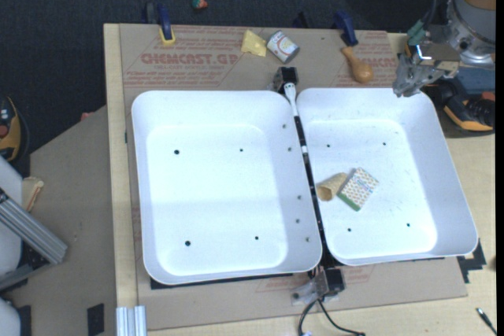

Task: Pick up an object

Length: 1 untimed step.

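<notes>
Two small objects lie in the right bin [409,169], near its left wall. One is a speckled block with a green edge [359,189]. Touching its left side is a tan wedge-shaped piece [331,185]. My gripper [409,83] hangs over the far right corner of the right bin, well away from both objects, up and to their right. I see nothing in its grasp.
The left bin [157,169] sits beside the right one. Behind the bins on the cardboard lie a yellow scrap [253,43], a small white box [282,47], a black brush [287,79] and a wooden pear-shaped piece [359,68]. Blue clamps [165,24] hold the board's far edge.
</notes>
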Motion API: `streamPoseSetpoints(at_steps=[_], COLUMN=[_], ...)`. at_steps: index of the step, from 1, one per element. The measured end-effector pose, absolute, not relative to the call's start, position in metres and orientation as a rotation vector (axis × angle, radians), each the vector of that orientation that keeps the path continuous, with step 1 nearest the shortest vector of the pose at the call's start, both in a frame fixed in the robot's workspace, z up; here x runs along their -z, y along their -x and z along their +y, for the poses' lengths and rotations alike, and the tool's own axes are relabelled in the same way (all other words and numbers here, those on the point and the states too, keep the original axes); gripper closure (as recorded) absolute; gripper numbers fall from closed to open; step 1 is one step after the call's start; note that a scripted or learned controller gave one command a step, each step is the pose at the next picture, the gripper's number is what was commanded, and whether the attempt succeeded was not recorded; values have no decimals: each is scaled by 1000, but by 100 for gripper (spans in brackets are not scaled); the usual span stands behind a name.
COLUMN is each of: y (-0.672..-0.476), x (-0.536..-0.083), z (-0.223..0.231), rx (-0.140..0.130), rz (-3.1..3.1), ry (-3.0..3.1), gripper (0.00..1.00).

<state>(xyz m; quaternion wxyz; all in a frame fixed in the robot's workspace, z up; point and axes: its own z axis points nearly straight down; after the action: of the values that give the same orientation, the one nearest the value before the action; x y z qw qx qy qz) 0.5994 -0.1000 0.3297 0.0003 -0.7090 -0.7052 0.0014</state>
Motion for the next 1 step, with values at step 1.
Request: streamPoseSetpoints(at_steps=[1], y=[-576], x=[-439], z=[23], rx=[18], rz=[-2241], ry=[2215], gripper=[100])
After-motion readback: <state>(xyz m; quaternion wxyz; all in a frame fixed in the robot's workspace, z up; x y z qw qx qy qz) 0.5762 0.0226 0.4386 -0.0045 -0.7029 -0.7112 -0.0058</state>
